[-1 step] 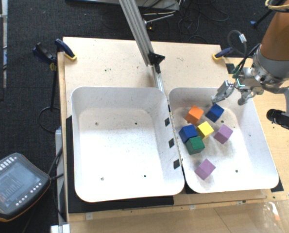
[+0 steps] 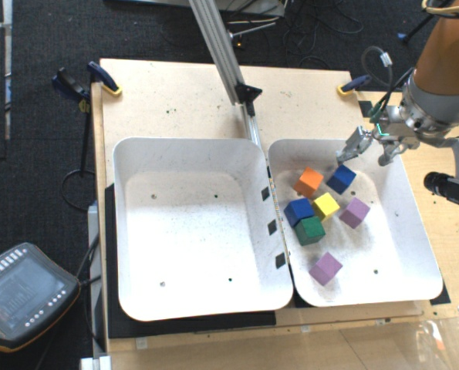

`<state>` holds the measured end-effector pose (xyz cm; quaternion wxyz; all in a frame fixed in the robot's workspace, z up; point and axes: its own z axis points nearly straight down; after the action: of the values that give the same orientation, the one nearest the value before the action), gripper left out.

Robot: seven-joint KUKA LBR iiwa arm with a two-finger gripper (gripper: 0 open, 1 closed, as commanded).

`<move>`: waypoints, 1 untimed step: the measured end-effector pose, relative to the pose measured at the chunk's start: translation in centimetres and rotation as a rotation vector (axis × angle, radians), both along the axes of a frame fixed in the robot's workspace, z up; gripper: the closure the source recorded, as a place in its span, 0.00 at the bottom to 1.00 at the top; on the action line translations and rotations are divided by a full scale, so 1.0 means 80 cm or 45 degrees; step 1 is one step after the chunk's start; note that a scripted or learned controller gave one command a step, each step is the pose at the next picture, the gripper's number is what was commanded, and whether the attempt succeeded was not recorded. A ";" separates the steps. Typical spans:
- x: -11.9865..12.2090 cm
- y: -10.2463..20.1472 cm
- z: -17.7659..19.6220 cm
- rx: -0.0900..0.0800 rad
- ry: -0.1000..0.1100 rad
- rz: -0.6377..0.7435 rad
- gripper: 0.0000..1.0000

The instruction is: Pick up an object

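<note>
Spread apart and holding nothing, the two fingers of the end effector (image 2: 369, 150) hang above the upper edge of the right bin (image 2: 414, 237), on a grey arm with an orange band (image 2: 445, 48). The bench (image 2: 190, 99) is pale, speckled wood with a blue and yellow clamp (image 2: 99, 77) at its far left corner. Dark carpet with loose cables surrounds it, and a grey handheld controller (image 2: 21, 295) lies at lower left. A slanted metal rail (image 2: 217, 37) crosses toward the gap between the two shallow bins of smooth white plastic with rounded corners. The left bin (image 2: 190, 230) has small dark specks. In the right bin sit matte cubes: an orange cube (image 2: 310, 181), two blue cubes (image 2: 341, 179) (image 2: 297, 210), a yellow cube (image 2: 326, 205) and a green cube (image 2: 311, 230) clustered close together, with two purple cubes (image 2: 355, 212) (image 2: 325, 268) nearby.
</note>
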<state>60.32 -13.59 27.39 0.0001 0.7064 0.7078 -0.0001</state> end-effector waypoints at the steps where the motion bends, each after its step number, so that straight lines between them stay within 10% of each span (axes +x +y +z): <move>1: -0.001 0.006 -0.079 0.001 0.008 -0.002 0.00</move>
<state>60.20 -13.08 21.06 -0.0025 0.7071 0.7071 -0.0020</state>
